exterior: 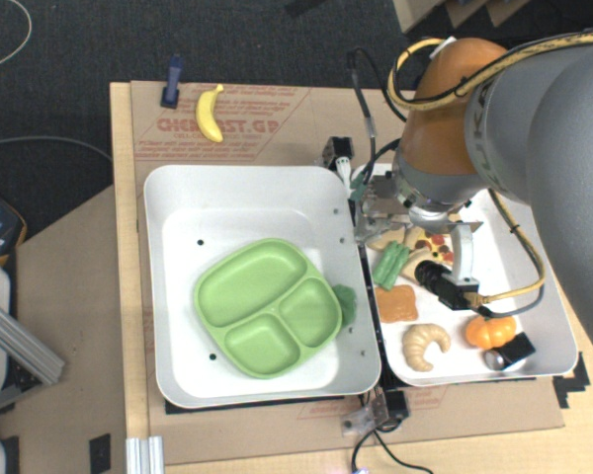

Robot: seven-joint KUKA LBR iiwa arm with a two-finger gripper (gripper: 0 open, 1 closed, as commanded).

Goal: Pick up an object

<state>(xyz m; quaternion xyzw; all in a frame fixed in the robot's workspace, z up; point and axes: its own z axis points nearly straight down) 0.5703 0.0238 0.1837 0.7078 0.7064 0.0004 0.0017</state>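
My gripper (pixel 403 227) hangs low over the back left part of the right bin (pixel 549 349), close to the wall between the two bins. Just below it a green pod-shaped toy (pixel 389 265) lies at a slant. In front of that are an orange-brown toast slice (pixel 396 304) and a tan croissant (pixel 425 345). An orange fruit (pixel 489 331) lies at the front right, with a small black object (pixel 515 350) touching it. A small red and yellow item (pixel 437 242) is partly hidden under the wrist.
The left bin (pixel 168 225) holds a green three-part plate (pixel 268 307), with a small green piece (pixel 347 304) at its right rim. A yellow banana (pixel 211 114) and a blue object (pixel 171 82) lie on the cardboard behind the bins.
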